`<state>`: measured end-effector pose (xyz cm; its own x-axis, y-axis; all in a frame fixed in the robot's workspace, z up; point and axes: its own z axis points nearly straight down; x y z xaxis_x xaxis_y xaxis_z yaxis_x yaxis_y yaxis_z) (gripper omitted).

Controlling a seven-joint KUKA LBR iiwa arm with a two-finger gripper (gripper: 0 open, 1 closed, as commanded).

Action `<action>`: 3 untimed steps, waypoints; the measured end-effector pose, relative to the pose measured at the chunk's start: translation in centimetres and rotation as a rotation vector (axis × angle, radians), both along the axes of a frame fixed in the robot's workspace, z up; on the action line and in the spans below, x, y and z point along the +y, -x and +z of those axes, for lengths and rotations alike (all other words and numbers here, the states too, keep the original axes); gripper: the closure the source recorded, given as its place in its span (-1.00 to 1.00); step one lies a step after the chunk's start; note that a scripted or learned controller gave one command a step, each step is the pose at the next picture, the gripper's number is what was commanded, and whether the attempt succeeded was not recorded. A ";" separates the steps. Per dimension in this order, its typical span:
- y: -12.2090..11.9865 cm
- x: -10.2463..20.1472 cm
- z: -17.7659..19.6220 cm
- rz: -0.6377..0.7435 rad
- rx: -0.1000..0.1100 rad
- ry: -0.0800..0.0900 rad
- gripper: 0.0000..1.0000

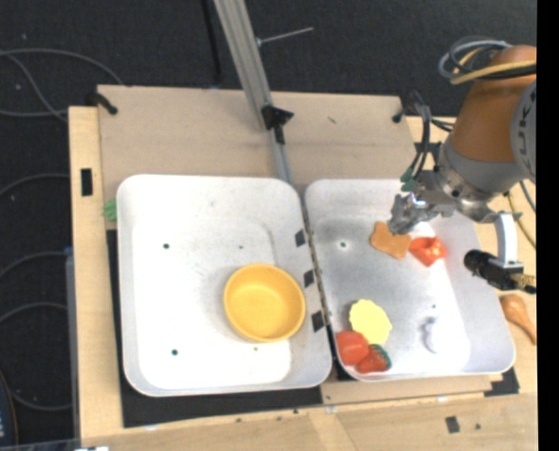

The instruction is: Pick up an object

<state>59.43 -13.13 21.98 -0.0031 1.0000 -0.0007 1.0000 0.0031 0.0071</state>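
On the tabletop (204, 130), left bin (157, 214): yellow bowl (263, 302). Right bin (448, 346): yellow piece (370, 319), red strawberry (358, 350), orange wedge (389, 241) beneath the end effector (408, 212), red piece (427, 250). Whether the end effector grips anything cannot be told.

Hand (406, 216) touching orange piece (389, 242) in right bin (335, 205), yellow bowl (263, 302) left

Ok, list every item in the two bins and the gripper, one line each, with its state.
yellow bowl: upright, in left bin.
orange piece: flat, in right bin, under the gripper.
red piece: beside the orange piece.
yellow piece: lying flat.
strawberry: at the near edge of the right bin.
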 end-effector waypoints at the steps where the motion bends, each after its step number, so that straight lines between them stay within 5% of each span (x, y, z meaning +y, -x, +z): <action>1: -0.3 6.3 0.3 0.006 0.005 -0.003 1.00; 3: 0.3 17.2 1.7 0.007 0.005 -0.004 1.00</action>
